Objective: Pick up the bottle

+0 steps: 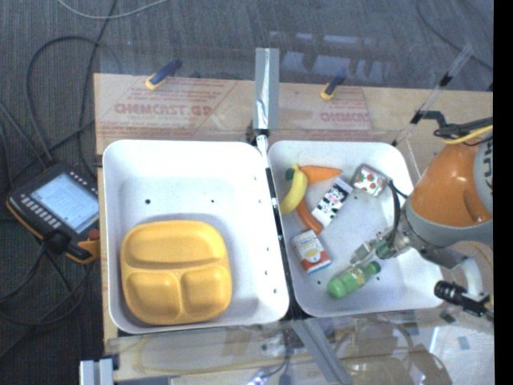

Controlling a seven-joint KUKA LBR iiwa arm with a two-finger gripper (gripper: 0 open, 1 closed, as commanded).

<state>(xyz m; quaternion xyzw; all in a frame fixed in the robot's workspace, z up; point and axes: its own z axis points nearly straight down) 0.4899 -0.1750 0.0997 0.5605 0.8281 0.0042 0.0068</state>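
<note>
Two white bins on the worktop [232,95]. Left bin [160,163] has a yellow divided tray [176,271]. Right bin [401,283] has a banana [295,189], carrot [319,172], black-and-white carton [329,201], small orange carton [310,251], spotted box [369,180]. Green bottle [351,279] lies on its side near the right bin's front edge, cap end pointing toward the arm. End effector [367,253] sits low just above the bottle's cap end; can't tell how far its fingers are spread or whether they touch the bottle. Teach pendant [56,207] on the floor, left.
</note>
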